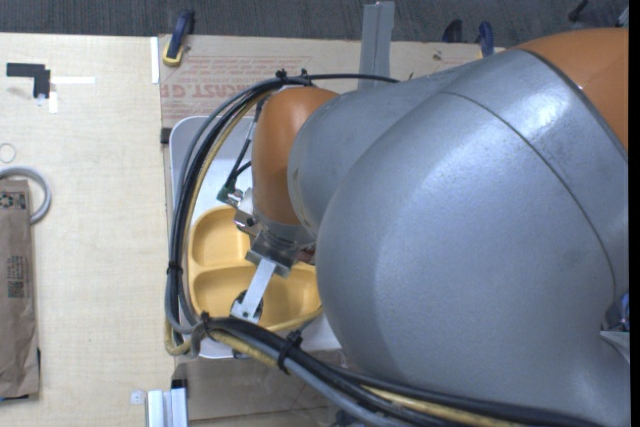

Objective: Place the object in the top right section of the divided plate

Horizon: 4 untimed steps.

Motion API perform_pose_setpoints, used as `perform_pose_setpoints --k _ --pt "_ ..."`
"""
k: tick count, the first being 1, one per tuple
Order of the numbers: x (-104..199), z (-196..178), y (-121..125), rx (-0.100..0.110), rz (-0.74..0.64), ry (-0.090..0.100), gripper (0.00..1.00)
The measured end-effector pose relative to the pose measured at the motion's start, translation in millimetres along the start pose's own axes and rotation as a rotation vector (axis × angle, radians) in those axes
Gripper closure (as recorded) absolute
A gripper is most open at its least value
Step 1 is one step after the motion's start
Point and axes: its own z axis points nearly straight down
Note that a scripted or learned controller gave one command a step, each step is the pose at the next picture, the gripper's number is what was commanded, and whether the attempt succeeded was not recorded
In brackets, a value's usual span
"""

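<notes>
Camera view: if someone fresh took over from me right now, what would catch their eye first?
The grey arm would, bulking across the right and centre of the view with its orange band over the bin. Next, the yellow divided plate in the white bin, left of centre, with the gripper down over its lower section. Black cables loop around the plate's left side.
</notes>
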Motion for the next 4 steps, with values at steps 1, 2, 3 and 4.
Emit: perform_pose_setpoints --k 1,2,3,4 --pt "-7.1 17.8 -7.7 -0.025 -0.303 0.019 1.0" --pt "-10.0 -4.7 -17.7 -0.002 -0.847 0.002 1.0" --pt "-10.8 19.9 -13.8 -0.008 -0.512 0.024 1.0" --pt "10.5 23.3 21.7 -0.007 -0.694 0.005 1.0"
